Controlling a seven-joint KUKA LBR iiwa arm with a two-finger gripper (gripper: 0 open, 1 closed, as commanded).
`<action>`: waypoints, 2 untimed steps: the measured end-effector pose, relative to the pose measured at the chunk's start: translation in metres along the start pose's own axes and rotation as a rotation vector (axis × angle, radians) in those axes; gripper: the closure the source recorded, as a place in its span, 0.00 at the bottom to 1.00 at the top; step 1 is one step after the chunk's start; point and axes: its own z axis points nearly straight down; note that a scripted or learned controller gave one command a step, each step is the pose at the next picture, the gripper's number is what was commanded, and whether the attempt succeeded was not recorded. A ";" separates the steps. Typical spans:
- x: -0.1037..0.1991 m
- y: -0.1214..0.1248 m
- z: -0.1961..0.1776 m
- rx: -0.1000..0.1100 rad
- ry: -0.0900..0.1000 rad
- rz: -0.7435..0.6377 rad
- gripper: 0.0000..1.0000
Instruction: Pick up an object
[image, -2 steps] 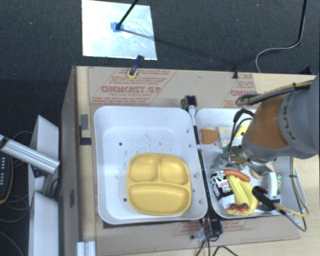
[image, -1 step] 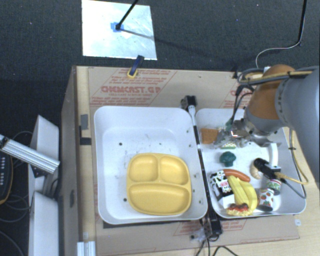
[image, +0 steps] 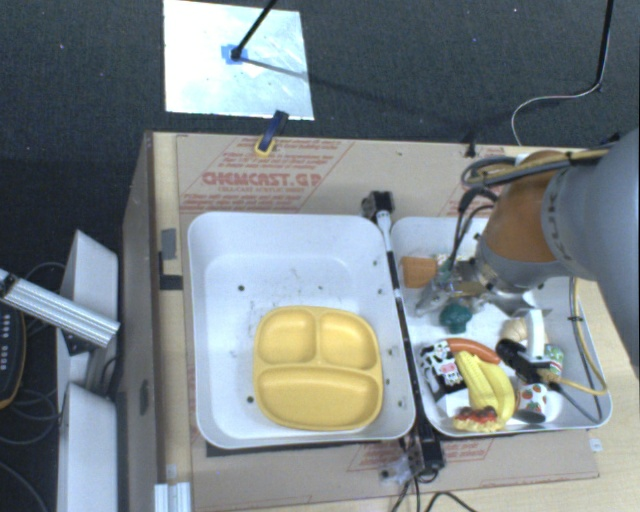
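Teal lump (image: 457, 318) lies just below the gripper (image: 443, 294) in the right bin (image: 585, 345) (jaw spread cannot be told).

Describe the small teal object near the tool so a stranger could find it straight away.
Look in the right-hand white bin, the one crowded with toys. Just below the tool, near the bin's middle, sits the teal object. It is the only blue-green piece, above the red sausage and yellow banana.
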 end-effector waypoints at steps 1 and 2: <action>-0.013 -0.005 0.000 0.000 -0.001 0.001 0.00; -0.013 -0.004 -0.011 -0.002 0.000 -0.001 1.00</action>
